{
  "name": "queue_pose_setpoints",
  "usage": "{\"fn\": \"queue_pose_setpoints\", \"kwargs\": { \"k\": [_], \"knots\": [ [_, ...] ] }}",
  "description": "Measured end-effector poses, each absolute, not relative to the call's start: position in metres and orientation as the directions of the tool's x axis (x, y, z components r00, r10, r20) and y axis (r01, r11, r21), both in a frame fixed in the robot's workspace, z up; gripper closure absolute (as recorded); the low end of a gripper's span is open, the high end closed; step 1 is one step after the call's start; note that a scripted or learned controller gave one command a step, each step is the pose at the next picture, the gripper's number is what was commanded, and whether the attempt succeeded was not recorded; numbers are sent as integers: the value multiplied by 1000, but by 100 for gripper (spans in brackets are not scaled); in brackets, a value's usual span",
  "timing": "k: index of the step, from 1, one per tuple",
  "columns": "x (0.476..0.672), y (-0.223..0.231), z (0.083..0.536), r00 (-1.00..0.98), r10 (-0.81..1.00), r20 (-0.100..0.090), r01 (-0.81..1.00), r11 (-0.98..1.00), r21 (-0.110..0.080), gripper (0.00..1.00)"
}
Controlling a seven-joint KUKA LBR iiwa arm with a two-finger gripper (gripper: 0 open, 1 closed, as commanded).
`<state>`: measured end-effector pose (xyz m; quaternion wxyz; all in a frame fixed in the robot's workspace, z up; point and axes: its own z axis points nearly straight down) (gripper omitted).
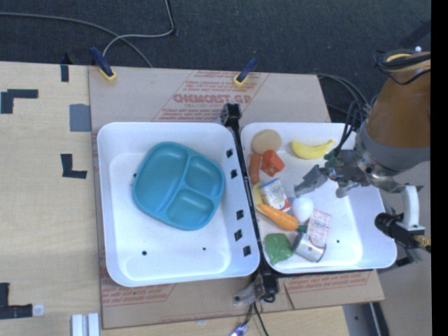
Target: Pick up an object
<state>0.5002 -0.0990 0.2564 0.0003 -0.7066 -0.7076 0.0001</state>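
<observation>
The right bin (364, 250) holds a loose pile. In it are a yellow banana (311, 148), a tan round piece (266, 141), a red block (272, 163), a small printed packet (275, 193), a white egg (302, 207), an orange carrot (278, 218), a green piece (277, 246), a tin can (309, 248) and a white-and-red sachet (319, 224). My gripper (324, 185) hangs over the middle of this bin, just up and right of the egg and below the banana. Its fingers are spread open with nothing between them.
The left bin (112, 187) carries a blue divided plate (179, 185). A black divider with clips (241, 187) runs between the bins. The arm's grey and orange body (399, 117) covers the right bin's far right edge. Cardboard lies under both bins.
</observation>
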Motion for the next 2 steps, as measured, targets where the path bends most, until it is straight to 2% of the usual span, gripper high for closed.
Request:
{"fn": "queue_pose_setpoints", "kwargs": {
  "k": [1,2],
  "knots": [
    [491,-101,133,0,1000,2,1000,0,-6,0],
    [512,-95,86,1,1000,1,1000,-1,-2,0]
  ]
}}
